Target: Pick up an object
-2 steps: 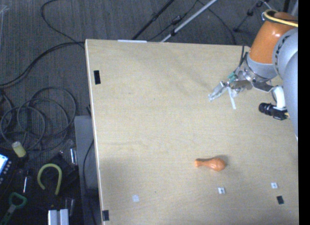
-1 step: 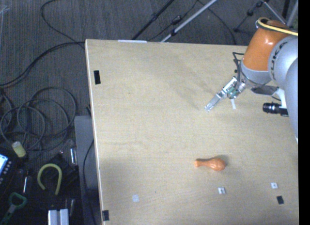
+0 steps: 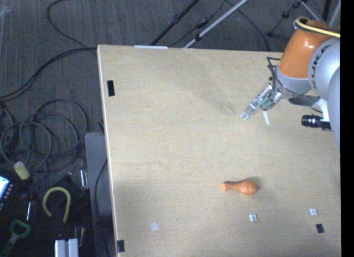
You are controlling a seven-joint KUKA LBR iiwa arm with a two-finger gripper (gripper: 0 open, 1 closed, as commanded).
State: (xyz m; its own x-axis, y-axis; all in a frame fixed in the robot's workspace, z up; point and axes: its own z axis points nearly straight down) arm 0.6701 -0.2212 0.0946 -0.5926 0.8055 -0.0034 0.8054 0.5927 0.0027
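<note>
A small orange object (image 3: pixel 241 186), pear-shaped with a thin neck pointing left, lies on the pale wooden tabletop (image 3: pixel 177 139) toward the front right. My gripper (image 3: pixel 255 117) hangs above the table to the upper right of it, well apart from it. The fingers (image 3: pixel 246 113) are spread open and tilted down to the left, with nothing between them. The grey arm with its orange band (image 3: pixel 301 51) comes in from the right edge.
A black tag (image 3: pixel 110 88) sits near the table's left edge. Small square markers (image 3: pixel 253 217) dot the front right. Cables (image 3: pixel 44 134) and tools lie on the floor at left, and stand legs (image 3: pixel 232 6) cross behind the table.
</note>
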